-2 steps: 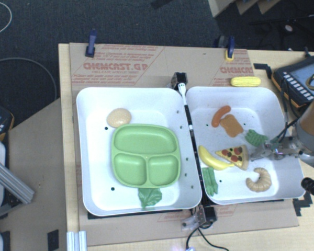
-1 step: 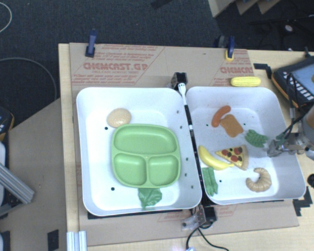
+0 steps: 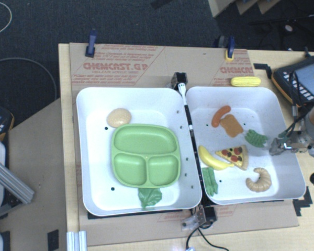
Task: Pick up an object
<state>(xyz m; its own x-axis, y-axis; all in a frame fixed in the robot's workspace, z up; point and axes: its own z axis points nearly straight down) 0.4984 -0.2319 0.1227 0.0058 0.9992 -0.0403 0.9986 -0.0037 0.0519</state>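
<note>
The right bin holds several toy foods: a red sausage, a brown toast slice, a green leafy piece, a banana, a pizza slice, a croissant and a green pea pod. My gripper hangs low at the right bin's right side, just right of the green leafy piece and above the croissant. I see nothing held in it.
The left bin carries a green divided plate, a beige bun and a lettuce leaf. A yellow corn cob lies on the cardboard behind the right bin. Blue clamps stand at the back edge.
</note>
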